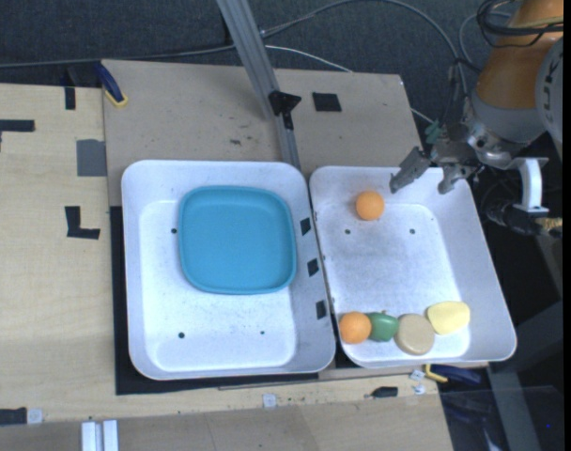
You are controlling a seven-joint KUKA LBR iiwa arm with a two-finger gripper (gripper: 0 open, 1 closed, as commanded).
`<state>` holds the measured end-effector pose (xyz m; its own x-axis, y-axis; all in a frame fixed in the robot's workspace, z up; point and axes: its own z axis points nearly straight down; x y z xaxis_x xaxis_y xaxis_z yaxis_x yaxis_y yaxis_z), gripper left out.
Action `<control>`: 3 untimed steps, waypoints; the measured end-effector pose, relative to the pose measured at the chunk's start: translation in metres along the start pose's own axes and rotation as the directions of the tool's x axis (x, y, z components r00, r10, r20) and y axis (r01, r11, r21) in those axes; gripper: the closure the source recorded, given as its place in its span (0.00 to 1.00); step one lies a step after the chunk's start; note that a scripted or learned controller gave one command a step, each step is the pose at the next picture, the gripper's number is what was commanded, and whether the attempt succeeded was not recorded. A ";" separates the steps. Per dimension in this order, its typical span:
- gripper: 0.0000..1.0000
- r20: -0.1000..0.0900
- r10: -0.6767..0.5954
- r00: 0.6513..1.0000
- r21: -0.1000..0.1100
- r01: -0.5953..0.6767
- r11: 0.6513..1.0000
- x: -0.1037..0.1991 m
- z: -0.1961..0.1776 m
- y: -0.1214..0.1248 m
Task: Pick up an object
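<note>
Orange ball point(368, 206): we log it loose in the upper part of the right bin point(483, 261), ungrasped. End effector point(423, 178), fingers spread wide and holding nothing, hangs just upper right of it. Pickup not begun; descent, closure, lift remain, we judge.

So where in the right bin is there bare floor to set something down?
The middle of the right white bin is bare, between the orange ball at the far end and the near row: a second orange ball, green piece, beige disc, yellow piece. That near edge is crowded.
</note>
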<state>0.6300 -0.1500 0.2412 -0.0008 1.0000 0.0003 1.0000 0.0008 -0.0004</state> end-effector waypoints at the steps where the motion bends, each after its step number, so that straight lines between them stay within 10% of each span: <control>1: 0.00 0.000 0.001 1.000 0.004 -0.001 1.000 -0.001 0.048 -0.009; 3: 0.00 0.000 0.000 1.000 0.004 0.000 1.000 0.001 0.134 -0.010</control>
<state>0.6201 -0.1491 0.1076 -0.0009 1.0000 0.0004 1.0000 0.0009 -0.0043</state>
